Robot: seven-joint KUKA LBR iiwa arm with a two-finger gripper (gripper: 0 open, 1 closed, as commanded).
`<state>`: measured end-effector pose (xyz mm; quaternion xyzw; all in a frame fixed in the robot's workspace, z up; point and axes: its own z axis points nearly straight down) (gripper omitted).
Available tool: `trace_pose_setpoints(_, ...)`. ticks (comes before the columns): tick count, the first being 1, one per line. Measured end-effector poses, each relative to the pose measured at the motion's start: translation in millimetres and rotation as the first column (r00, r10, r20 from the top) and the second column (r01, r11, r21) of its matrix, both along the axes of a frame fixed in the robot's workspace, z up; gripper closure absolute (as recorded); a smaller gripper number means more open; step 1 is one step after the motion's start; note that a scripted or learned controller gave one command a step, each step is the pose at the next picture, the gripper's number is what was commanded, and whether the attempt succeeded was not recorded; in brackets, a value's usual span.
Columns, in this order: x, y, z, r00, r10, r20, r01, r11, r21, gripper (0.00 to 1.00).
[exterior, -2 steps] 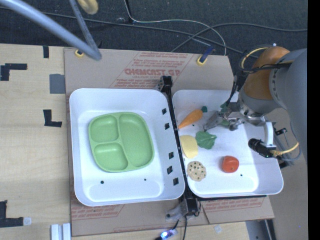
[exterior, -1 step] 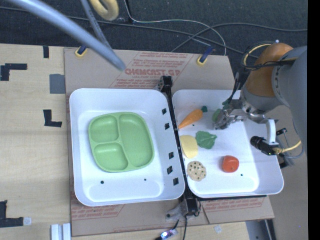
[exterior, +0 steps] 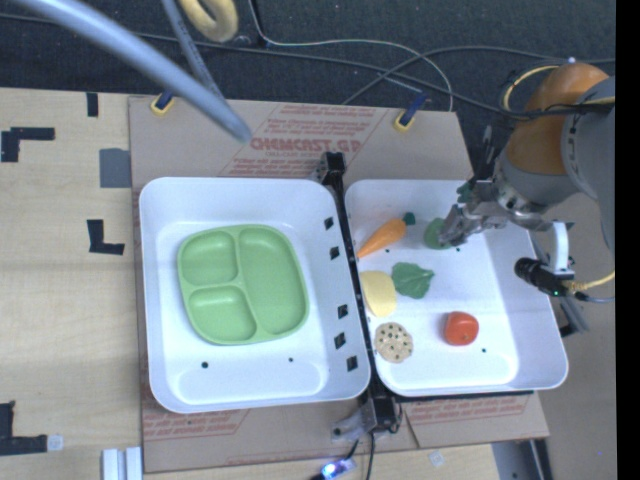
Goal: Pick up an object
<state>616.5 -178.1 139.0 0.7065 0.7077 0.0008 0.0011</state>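
A wooden bench (exterior: 60, 298) is covered by a cardboard sheet (exterior: 300, 133), on which two shallow white bins are set side by side, touching: left bin (exterior: 160, 368) and right bin (exterior: 520, 358).

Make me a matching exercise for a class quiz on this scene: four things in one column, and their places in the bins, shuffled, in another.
Things:
1. plate
2. carrot
3. tomato
4. cookie

Places:
A. right bin, upper left, lying at a slant
B. left bin
C. right bin, lower left, near the divider
D. right bin, lower middle, right of the cookie

Pairs: 1-B, 2-A, 3-D, 4-C
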Motion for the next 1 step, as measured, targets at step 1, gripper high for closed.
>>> trace_pose_setpoints(1, -1.0, -5.7, 61.9, 1.0, 0.0, 0.002, 0.0, 1.0, -0.001, 1.0)
